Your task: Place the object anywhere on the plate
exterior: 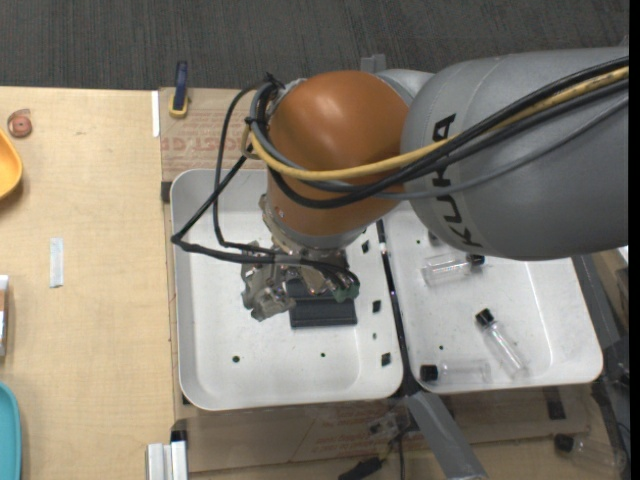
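Observation:
My gripper (297,294) hangs low over the middle of the left white bin (215,373), under the orange band and wrist of the arm (335,148). The wrist and cables hide whatever is between its fingers. A clear vial with a black cap (500,340) lies in the right bin (570,353). A second vial (445,266) lies further back, and a third (455,372) rests by the bin's front-left corner. An orange dish edge (6,171) shows at the far left, and a teal rim (6,430) at the lower left.
The wooden bench top (90,268) left of the bins bears a small clear strip (57,263) and a small round reddish piece (18,123). A blue-handled tool (180,86) lies behind the left bin. The grey arm body (530,158) spans the right bin's back.

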Tool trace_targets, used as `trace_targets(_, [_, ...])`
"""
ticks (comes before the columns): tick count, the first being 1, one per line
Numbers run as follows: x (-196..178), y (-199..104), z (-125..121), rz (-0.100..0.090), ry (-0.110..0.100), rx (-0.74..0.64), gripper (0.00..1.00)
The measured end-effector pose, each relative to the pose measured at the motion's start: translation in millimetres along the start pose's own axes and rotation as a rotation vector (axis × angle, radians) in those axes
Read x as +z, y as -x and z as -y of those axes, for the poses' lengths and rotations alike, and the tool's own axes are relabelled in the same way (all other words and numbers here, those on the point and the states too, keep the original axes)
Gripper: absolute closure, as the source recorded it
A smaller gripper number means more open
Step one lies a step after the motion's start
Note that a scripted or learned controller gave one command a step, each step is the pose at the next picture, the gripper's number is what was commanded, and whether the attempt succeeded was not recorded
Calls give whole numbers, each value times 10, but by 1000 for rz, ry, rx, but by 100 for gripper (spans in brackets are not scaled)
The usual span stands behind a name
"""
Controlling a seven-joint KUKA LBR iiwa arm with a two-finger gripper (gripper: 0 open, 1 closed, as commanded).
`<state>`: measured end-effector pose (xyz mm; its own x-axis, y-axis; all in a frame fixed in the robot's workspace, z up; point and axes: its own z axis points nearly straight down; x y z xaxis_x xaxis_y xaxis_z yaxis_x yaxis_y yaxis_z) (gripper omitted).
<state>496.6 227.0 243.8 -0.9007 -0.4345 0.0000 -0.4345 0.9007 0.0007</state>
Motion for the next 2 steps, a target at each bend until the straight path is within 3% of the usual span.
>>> trace_targets(1, [0,0,0,0,0,-1,0])
trace_targets(2, [-89,11,12,2,1,5,100])
